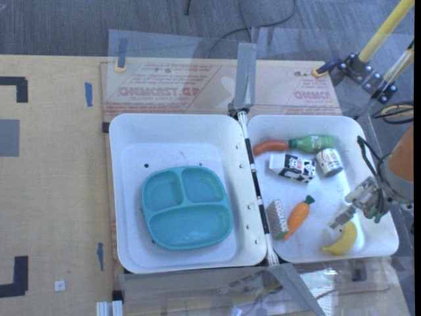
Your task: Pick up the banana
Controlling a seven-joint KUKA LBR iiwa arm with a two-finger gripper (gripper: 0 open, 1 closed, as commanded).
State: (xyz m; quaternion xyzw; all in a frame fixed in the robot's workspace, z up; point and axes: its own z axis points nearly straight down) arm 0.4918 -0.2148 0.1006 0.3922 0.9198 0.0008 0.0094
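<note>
The yellow banana point(343, 239) lies in the right bin point(378, 242), close to its front right corner. My gripper point(345, 216) reaches in from the right and hangs just above and behind the banana's upper end, tilted toward the bin floor. The view does not show the banana held in it. The arm's wrist covers part of the bin's right wall.
The right bin also holds a carrot point(299, 216), a brown bar point(277, 217), a black-and-white carton point(293, 166), a small can point(329, 161), a green bottle point(311, 141) and an orange sausage point(270, 147). A teal divided plate point(187, 206) sits in the left bin point(131, 137).
</note>
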